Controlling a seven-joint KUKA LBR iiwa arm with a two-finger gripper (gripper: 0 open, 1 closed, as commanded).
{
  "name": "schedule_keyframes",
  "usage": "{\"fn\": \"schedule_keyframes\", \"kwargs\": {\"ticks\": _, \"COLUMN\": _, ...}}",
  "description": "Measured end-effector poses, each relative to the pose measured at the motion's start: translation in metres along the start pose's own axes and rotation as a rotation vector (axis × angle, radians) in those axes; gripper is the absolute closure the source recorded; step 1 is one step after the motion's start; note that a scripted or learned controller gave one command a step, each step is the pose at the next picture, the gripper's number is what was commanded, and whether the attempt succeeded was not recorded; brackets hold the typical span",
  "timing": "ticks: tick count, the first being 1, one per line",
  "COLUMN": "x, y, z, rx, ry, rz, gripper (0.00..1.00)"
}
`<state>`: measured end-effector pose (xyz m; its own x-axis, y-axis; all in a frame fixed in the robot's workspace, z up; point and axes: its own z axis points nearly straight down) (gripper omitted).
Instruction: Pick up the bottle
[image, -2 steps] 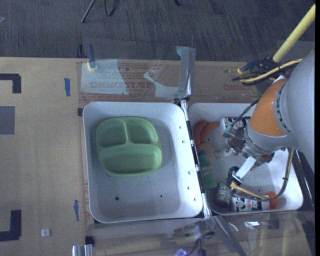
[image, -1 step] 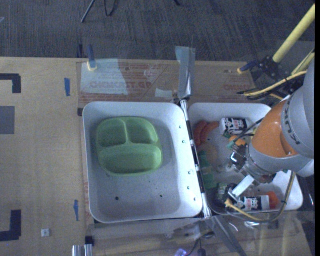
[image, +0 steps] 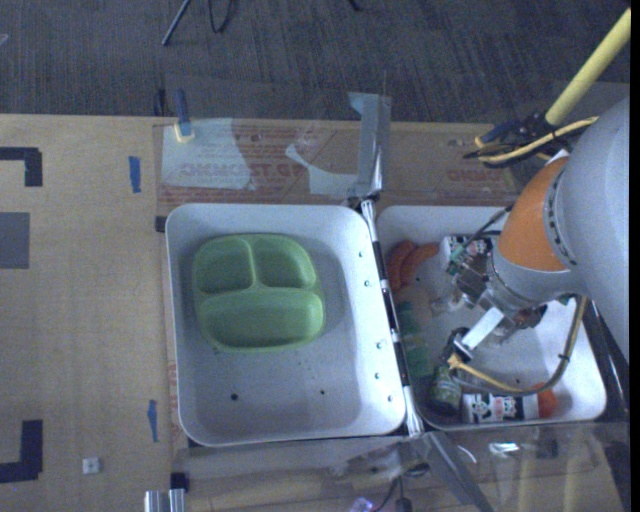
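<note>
Arm enters from the right over the right bin (image: 596, 392); the gripper (image: 462, 350) hangs low near that bin's front-left area, and whether it is released or clenched cannot be told from this angle. The bottle (image: 505, 406), white-labelled with an orange-red end, lies on its side along the front wall just below and to the right of the gripper, apart from it. Left of the gripper, across the divider, the left bin (image: 300, 400) holds a green compartment tray (image: 258, 291); an orange object (image: 405, 262) sits above-left of the gripper.
</note>
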<state>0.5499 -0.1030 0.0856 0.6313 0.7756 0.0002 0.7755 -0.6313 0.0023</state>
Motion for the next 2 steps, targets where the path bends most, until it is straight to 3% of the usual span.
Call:
{"fn": "schedule_keyframes", "kwargs": {"ticks": 1, "x": 0.001, "y": 0.0, "z": -0.0079, "rx": 0.003, "ry": -0.002, "rz": -0.004, "gripper": 1.0}}
{"fn": "schedule_keyframes", "kwargs": {"ticks": 2, "x": 0.0013, "y": -0.0005, "z": -0.0145, "rx": 0.008, "ry": -0.005, "rz": -0.008, "gripper": 1.0}}
